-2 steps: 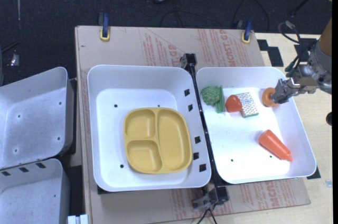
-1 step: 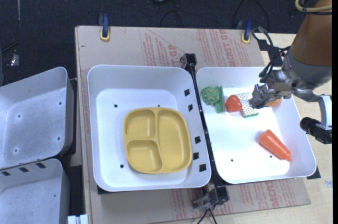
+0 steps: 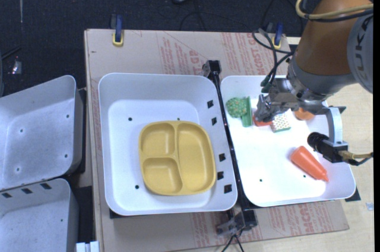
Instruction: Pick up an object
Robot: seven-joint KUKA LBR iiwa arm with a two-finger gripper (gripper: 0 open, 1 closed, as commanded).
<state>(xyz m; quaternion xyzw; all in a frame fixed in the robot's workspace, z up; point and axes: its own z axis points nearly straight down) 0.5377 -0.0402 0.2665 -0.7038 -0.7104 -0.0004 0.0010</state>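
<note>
Right now, hand [image 3: 268, 109] hovers by broccoli [image 3: 238, 107] (near bin's edge).

arm from the right, tool [image 3: 265, 109] lowered, pointing down

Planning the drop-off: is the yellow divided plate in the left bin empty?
Empty. The yellow divided plate lies flat in the left bin, and all three compartments show bare yellow.

Both white bins [image 3: 119, 126] look like smooth, faintly glossy plastic; the yellow divided plate [image 3: 177, 157] is matt plastic; the board [image 3: 154, 49] beneath resembles printed cardboard.
</note>
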